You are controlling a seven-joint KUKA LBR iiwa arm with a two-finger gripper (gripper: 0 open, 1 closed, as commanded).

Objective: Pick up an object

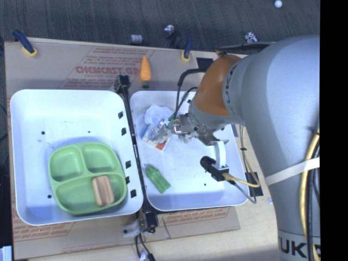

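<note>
Smooth grey arm [283, 91], pincer [173, 125] over crinkled wrapper [157, 125], flat green block [157, 178]

End effector [173, 125] fingers buried among crumpled packets [156, 125], right bin's [179, 203] far side behind arm [272, 107]

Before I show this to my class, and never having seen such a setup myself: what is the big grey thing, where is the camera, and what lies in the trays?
The big grey shape is a robot arm with an orange band near its wrist, reaching in from the right. One camera fixed above the bench looks down at a slant. Two shallow white bins sit side by side on cardboard. The left bin holds a green divided plate with a tan wooden block in one compartment. The right bin holds a green oblong object and a crumpled bluish-white wrapper pile. The gripper is low beside that pile; whether it holds anything is hidden. An orange carrot-like toy lies outside the bins.
</note>
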